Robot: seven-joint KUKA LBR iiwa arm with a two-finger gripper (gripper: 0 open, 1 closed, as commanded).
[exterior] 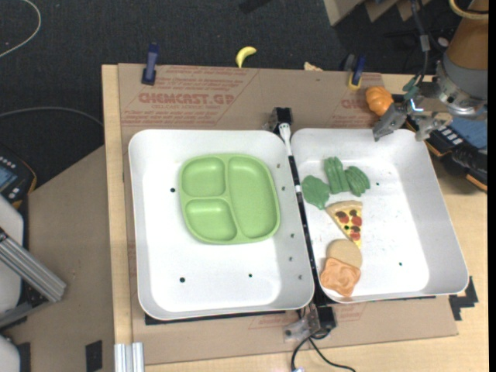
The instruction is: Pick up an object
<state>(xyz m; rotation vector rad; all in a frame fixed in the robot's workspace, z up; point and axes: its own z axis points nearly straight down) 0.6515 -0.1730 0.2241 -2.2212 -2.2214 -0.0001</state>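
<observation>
The right bin (418,208) holds several toy foods along its left side. There is a dark green leafy piece (315,190), a lighter green bunch (345,177), a pizza slice (349,219), a tan round piece (344,252) and a salmon-coloured chunk (339,277). My gripper (404,125) hangs over the back rim of this bin, well behind and to the right of the foods. Its fingers are spread open and nothing sits between them.
The left bin (155,208) carries a green divided plate (229,198). An orange toy (378,99) lies on the cardboard behind the right bin, close to my gripper. A yellow banana (246,54) and blue clamps (149,64) sit at the bench's back edge.
</observation>
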